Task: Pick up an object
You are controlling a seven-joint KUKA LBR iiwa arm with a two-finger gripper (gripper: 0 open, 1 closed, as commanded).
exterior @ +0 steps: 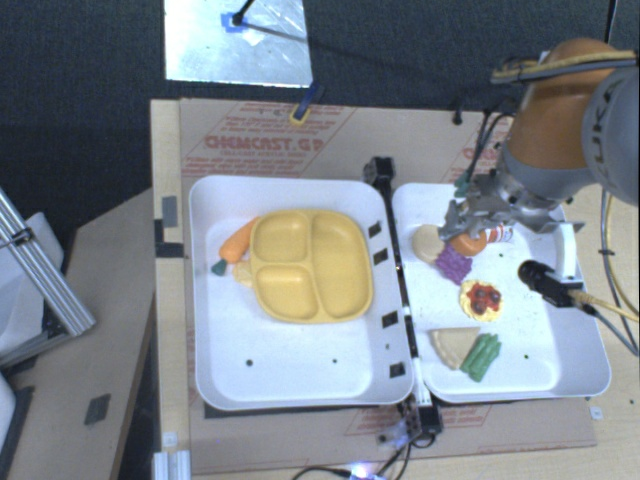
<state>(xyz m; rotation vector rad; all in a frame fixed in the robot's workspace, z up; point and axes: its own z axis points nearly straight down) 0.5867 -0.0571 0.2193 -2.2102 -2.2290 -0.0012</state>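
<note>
My gripper (464, 222) hangs low over the upper left part of the right bin (580, 368). Directly under it lies an orange toy item (470, 242), partly covered by the gripper. A beige roll (428, 242) sits just to its left and a purple bunch of grapes (453, 265) just below. A red-and-white piece (498, 234) lies to the right of the orange item. Further down are a yellow disc with red topping (482, 300), a tan wedge (452, 346) and a green vegetable (482, 357).
The left bin (215, 368) holds a yellow divided plate (305, 266) with a carrot (237, 240) at its left edge. A black cylinder on a white bracket (543, 280) sticks out over the right bin's right side. A ridge (392, 268) separates the bins.
</note>
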